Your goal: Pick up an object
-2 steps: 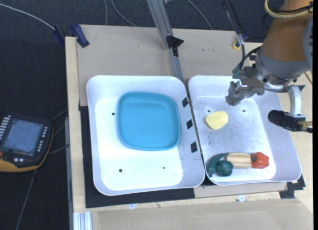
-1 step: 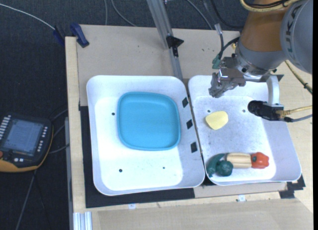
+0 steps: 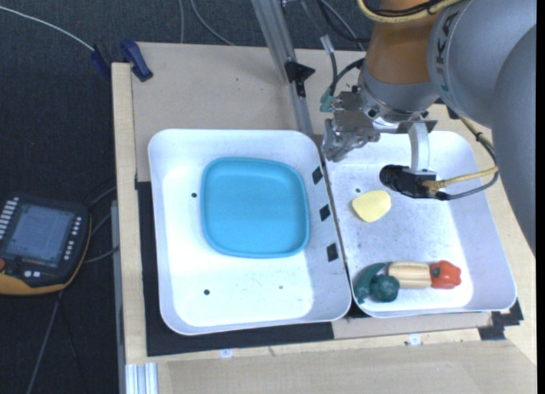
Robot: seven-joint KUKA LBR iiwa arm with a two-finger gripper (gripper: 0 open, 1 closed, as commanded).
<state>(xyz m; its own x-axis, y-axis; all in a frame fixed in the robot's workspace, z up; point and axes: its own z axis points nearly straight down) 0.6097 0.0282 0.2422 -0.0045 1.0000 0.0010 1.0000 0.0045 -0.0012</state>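
Note:
My gripper [image 3: 339, 139] hangs over the far left corner of the right bin [image 3: 485, 239], close to the wall shared by both bins, with nothing visibly in it. A pale yellow piece [image 3: 371, 206] lies on the bin floor, below and a little right of the gripper. Along the near edge rest a dark green lump [image 3: 377, 287], a tan wooden stick [image 3: 409, 275] and a red piece [image 3: 445, 275] at the stick's right end. The arm's body hides the bin's far right part.
The left bin [image 3: 170, 239] holds a blue square plate [image 3: 255, 206]. A black fitting with a yellow cable [image 3: 407, 180] hangs from the wrist over the right bin. A metal post [image 3: 277, 39] rises behind the bins. A teach pendant [image 3: 38, 239] lies at far left.

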